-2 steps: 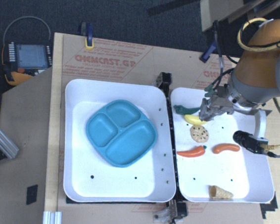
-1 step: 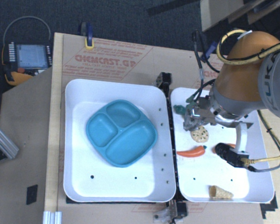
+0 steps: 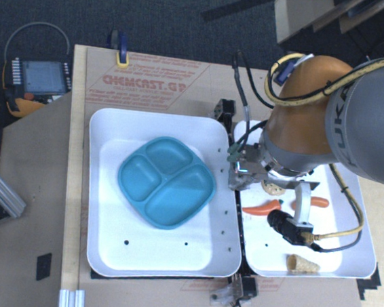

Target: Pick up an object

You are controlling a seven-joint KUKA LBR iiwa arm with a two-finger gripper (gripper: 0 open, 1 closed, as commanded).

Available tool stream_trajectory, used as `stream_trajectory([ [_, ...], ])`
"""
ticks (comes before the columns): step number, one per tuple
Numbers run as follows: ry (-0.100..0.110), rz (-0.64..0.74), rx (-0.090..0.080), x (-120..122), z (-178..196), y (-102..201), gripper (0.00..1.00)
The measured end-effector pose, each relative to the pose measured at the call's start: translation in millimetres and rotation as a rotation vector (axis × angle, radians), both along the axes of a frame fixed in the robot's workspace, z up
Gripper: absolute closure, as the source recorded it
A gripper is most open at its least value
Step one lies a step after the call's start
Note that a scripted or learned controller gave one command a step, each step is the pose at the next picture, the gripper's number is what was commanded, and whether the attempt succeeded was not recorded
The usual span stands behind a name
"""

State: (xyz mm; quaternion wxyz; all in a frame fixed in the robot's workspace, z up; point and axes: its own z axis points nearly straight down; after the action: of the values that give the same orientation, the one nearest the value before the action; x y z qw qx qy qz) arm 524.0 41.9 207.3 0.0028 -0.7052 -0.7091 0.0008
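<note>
My gripper hangs below the orange wrist band, over the left edge of the right bin, close to the divider between the bins. Just right of it lies a small round tan item, partly hidden by the arm. An orange carrot-like piece lies just below the gripper, and a second orange piece sits further right. A tan wedge rests near the bin's front edge. None of these shows in the gripper.
The left bin holds a blue divided plate at its middle. A black cable fitting with a yellow cable hangs over the right bin. The arm's bulk covers the right bin's back half.
</note>
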Motion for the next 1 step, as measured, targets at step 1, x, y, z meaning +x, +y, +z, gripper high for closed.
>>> stream_trajectory([
  [1, 0.0, -0.001, -0.001, -27.1, 3.1, 42.7, 1.0],
])
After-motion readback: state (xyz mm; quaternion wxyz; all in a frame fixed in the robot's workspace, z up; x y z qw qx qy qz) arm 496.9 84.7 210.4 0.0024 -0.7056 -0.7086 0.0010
